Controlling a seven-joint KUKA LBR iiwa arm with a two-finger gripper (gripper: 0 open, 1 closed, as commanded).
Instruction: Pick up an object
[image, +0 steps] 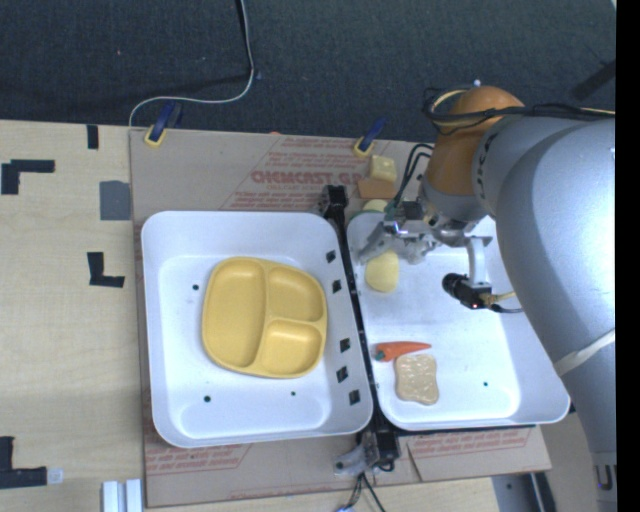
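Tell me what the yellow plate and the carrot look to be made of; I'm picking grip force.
The yellow plate looks like moulded plastic, matt with a soft sheen: one even colour, rounded walls between its three compartments. The carrot is probably a plastic or rubber toy, judging by its flat, uniform orange and smooth surface, though it is too small to be sure.

Right bin crowded along its left side
Pale yellow fruit (382, 272), carrot (402, 350) and cracker (417, 379) hug the divider (349, 300); the bin's right half (485, 340) lies bare.

A yellow divided plate (265, 317) lies in the left white bin (170, 400), on brown cardboard (240, 170) held by blue clamps (160, 122).
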